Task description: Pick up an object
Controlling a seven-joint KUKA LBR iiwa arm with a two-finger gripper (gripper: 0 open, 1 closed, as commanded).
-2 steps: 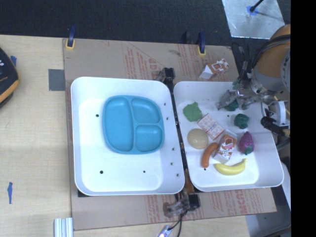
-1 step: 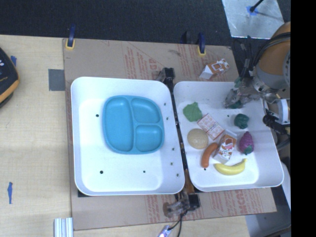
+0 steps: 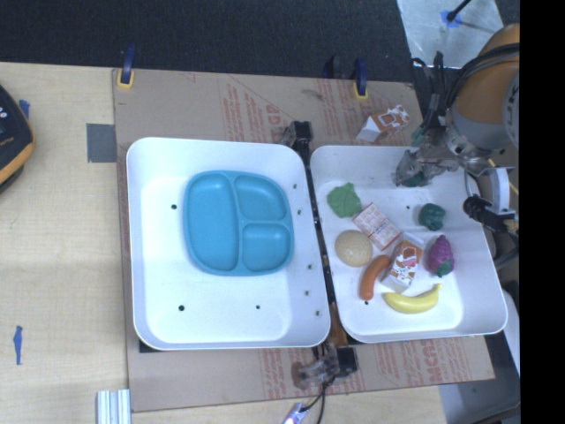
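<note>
The right bin [image 3: 477, 312] holds several toy foods: a green leafy piece [image 3: 344, 200], a pink-and-white packet [image 3: 378, 224], a beige round bun [image 3: 354, 248], an orange-red sausage [image 3: 373, 276], a small carton [image 3: 404, 265], a purple piece [image 3: 439, 254], a yellow banana [image 3: 412, 300] and a dark green piece [image 3: 432, 216]. My gripper [image 3: 413, 173] hangs over the bin's far edge, above and behind the dark green piece, with nothing visibly between its fingers.
The left bin [image 3: 150, 237] carries a blue divided plate [image 3: 237, 222]. A small orange-and-white packet [image 3: 387, 123] lies on the cardboard behind the right bin. Clamps [image 3: 359, 69] hold the cardboard's far edge. A dark device [image 3: 11, 140] sits at the far left.
</note>
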